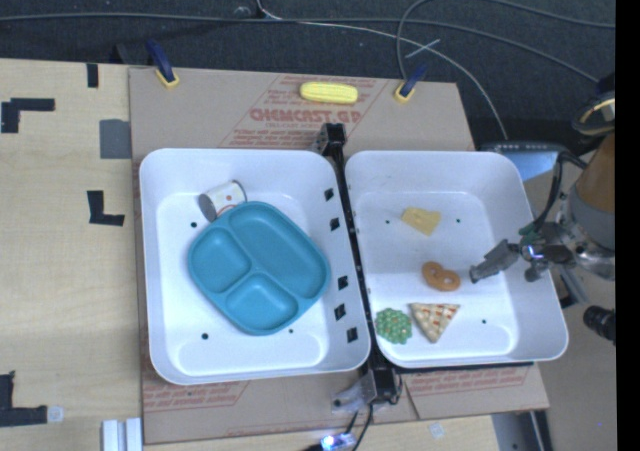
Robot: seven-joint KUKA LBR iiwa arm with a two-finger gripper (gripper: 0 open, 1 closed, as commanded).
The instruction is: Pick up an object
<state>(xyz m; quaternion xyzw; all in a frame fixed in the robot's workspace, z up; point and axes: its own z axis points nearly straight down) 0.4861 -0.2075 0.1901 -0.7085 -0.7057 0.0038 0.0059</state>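
Observation:
The right bin (500,174) holds a yellow cheese wedge (421,221), a brown pretzel-like piece (441,277), a green broccoli piece (393,325) and a pizza slice (434,319). My gripper (492,265) comes in from the right and hangs low over the right side of that bin, just right of the brown piece. I see nothing held between its fingers. The left bin (160,239) holds a blue divided plate (258,266) and a small white cup (221,200) lying on its side.
A yellow corn cob (328,92) lies on the cardboard behind the bins. Two clamps (163,67) pin the cardboard's back edge. Black clips run along the divide between the bins (343,229). Cables cross the dark backdrop.

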